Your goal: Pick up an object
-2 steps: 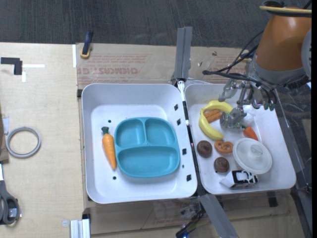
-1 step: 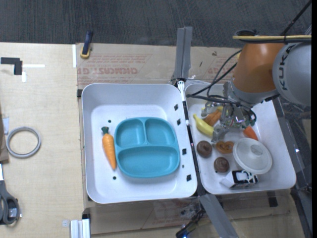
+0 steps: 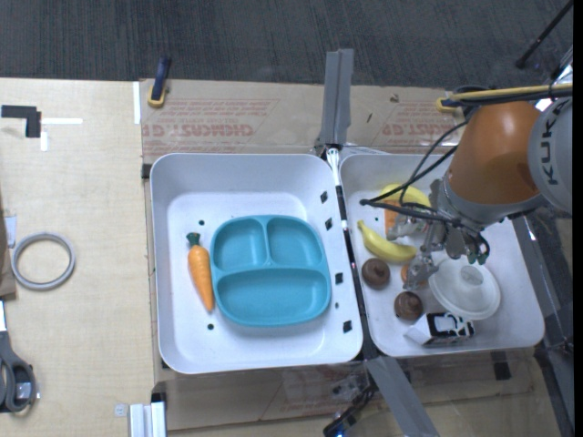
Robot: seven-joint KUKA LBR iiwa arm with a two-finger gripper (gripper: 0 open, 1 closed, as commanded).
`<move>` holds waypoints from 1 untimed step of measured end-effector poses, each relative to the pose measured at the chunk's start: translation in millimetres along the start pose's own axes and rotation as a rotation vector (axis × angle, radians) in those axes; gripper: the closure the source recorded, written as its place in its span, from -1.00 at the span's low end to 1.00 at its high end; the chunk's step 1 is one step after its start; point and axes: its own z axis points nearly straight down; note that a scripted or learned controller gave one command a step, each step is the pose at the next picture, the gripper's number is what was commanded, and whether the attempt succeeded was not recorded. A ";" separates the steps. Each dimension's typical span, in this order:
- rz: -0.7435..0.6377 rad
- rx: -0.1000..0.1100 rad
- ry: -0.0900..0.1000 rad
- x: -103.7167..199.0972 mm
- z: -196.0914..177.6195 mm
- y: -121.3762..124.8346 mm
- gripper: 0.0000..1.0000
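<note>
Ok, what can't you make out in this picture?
- Gripper: whether it holds anything; the arm overhangs it.
- Banana: its right end, behind the gripper.
- Dark box in the right bin: label too small to read.
- Scissors: cut by the left edge.

My arm (image 3: 496, 157) reaches in over the right bin (image 3: 524, 335), and my end effector (image 3: 428, 262) hangs low among the things there. Just beside it lie a banana (image 3: 383, 244), two brown round fruits (image 3: 375, 272), and a white lid-like disc (image 3: 466, 289); a small black-and-white packet (image 3: 448, 326) sits near the front wall. In the left bin (image 3: 173, 271) a blue divided plate (image 3: 271, 269) lies flat, with a carrot (image 3: 200, 269) just beside its left edge. A roll of tape (image 3: 41, 259) rests on the surface, well apart.
</note>
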 end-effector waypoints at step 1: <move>-0.192 0.000 -0.003 -67.3 -0.4 -13.8 -1.00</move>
